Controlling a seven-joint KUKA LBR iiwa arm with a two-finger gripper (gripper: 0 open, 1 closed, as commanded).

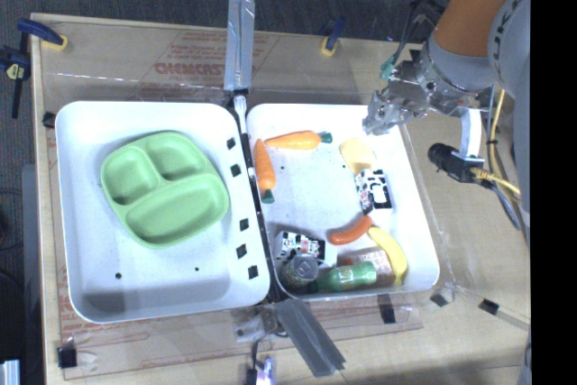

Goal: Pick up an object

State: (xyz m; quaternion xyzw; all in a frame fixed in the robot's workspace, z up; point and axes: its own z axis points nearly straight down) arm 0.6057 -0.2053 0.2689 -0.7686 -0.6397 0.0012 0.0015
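Note:
My gripper (380,119) hangs over the far right corner of the right bin (424,221), above its rim, with nothing seen between its fingers. Just below it in the bin lies a pale yellow block (357,153). Two toy carrots lie nearby: one (295,140) along the far wall, one (263,167) by the left wall. A black-and-white patterned packet (374,189) sits under the yellow block. Lower down are a red sausage (349,232), a banana (389,252), a green bottle (347,277), a can (302,269) and a small patterned card (299,243).
The left bin (81,275) holds a green divided plate (164,187). A grey divider strip (240,41) runs between the bins at the far side. Blue clamps (41,36) grip the bench edge at left and another (334,36) at the far side.

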